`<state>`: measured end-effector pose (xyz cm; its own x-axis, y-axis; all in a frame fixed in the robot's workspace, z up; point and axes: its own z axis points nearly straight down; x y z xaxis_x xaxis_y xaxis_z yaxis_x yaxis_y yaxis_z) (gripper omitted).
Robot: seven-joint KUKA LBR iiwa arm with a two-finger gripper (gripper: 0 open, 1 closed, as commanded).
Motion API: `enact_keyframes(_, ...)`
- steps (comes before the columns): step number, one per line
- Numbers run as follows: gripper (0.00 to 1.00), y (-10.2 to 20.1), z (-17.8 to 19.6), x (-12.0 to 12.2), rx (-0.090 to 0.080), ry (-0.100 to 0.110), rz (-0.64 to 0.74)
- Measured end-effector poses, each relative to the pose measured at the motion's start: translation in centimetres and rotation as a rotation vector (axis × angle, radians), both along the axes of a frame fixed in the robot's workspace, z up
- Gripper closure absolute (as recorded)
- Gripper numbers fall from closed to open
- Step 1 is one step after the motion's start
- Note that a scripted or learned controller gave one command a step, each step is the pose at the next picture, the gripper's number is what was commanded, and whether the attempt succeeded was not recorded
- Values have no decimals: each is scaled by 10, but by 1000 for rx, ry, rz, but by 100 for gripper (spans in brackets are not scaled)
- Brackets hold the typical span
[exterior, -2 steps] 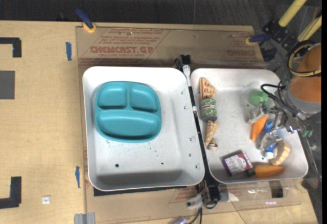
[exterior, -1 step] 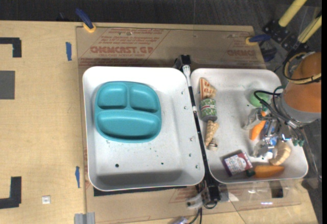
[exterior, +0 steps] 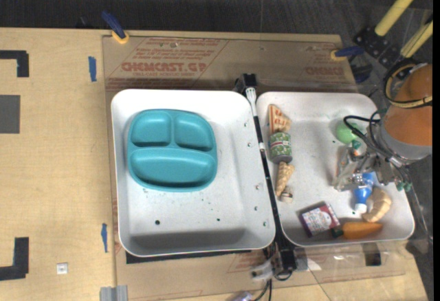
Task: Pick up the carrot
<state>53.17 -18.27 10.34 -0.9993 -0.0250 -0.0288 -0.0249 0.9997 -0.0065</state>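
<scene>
Although the pincer (exterior: pixel 357 172) hangs low over the right bin (exterior: pixel 313 114), near its right edge, I cannot tell how it is set, because wrist and cables blur it. Nothing is visibly held. Just below it lie a blue-and-white item (exterior: pixel 362 195) and a pale curved piece (exterior: pixel 379 207). The carrot (exterior: pixel 357 229) lies flat along the bin's front edge, touching a dark packet (exterior: pixel 317 218). It looks light, stiff and smooth, probably plastic; I would take it across the thick middle.

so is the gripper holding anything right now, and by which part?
Cannot be told. The gripper sits low in the right bin, above the carrot. The carrot lies apart from it on the bin floor, not gripped.
</scene>
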Motion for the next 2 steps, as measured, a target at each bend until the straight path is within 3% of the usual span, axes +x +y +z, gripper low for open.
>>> enact_keyframes(1, 0, 0, -1, 0, 1, 2, 0)
enact_keyframes(2, 0, -22, -14, 1, 12, 15, -263)
